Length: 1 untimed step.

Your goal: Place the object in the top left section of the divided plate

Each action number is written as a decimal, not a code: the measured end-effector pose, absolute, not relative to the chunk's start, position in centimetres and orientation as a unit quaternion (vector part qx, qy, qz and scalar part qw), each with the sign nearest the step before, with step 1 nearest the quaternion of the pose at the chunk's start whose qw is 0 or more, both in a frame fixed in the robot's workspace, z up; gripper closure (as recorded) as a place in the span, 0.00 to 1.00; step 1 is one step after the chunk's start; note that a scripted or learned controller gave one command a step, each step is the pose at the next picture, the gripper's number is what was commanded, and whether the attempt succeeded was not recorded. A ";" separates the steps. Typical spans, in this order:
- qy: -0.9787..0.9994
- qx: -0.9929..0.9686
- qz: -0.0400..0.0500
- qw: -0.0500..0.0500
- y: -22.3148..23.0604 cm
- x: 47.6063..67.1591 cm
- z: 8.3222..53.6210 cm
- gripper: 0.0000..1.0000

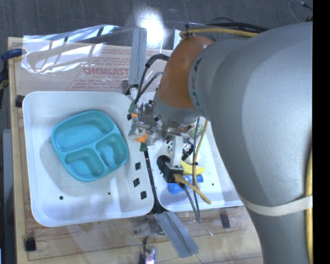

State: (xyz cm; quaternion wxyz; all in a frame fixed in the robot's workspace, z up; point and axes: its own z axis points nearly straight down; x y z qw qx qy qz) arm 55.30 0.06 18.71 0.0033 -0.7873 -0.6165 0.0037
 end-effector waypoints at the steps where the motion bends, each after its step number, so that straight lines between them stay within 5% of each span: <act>1: -0.616 -0.787 0.004 0.003 0.0 55.3 18.7 0.00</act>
